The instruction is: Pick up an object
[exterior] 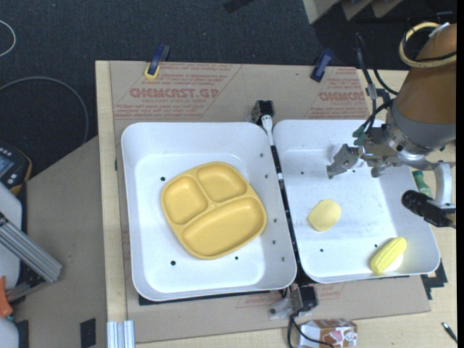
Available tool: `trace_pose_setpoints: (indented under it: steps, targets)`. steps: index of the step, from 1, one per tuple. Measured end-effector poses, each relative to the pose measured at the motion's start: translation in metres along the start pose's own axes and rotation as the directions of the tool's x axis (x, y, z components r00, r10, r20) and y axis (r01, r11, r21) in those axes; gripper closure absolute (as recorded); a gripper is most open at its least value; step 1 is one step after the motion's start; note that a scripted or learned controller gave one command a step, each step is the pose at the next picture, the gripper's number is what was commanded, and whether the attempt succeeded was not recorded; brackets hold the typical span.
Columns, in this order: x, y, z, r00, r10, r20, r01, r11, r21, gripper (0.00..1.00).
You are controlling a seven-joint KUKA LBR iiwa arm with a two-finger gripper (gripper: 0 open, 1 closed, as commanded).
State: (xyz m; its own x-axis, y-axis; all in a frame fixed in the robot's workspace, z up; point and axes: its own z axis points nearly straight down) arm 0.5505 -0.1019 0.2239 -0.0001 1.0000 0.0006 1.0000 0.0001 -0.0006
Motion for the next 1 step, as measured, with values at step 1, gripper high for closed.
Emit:
trace_pose_setpoints:
  steps: [1]
  targets:
    - [0.0100,-0.0758,0.0824,1.000,0.003,-0.004,-0.003,1.000,0.014,0.00]
